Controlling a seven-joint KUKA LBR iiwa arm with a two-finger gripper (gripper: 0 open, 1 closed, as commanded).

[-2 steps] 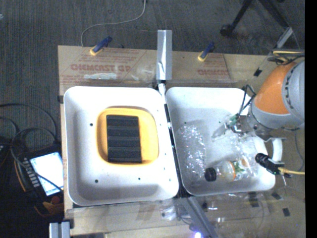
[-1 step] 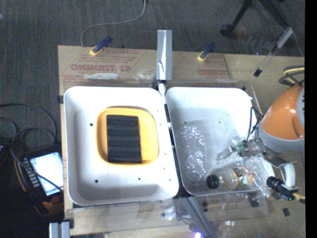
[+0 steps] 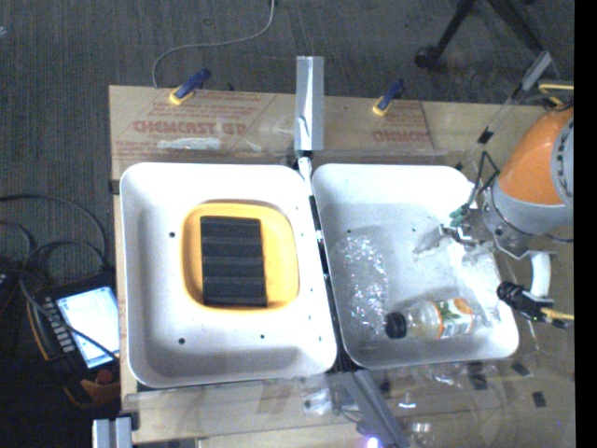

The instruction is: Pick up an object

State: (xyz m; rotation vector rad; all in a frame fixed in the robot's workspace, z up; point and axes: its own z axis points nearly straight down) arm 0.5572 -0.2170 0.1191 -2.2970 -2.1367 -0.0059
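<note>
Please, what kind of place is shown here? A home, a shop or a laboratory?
Most likely a robotics laboratory. A robot arm reaches over two white bins on a plywood bench held by clamps, and cables run across the carpet.

I've got the wooden bench (image 3: 140, 110) in view, its top printed with faded red lettering. Two clamps with blue handles and yellow tips sit along its far edge: one clamp (image 3: 189, 85) at the left, the other clamp (image 3: 389, 96) to the right. Between them a grey metal post (image 3: 309, 101) runs down toward the seam where the bins meet. A thin wire (image 3: 224, 40) loops across the dark carpet (image 3: 75, 26) beyond the bench. At lower left I see a tablet (image 3: 89, 320) with a lit screen, black cables (image 3: 42, 241) curling around it. Top right, a black stand's legs (image 3: 476, 17) sprawl on the floor.
</note>
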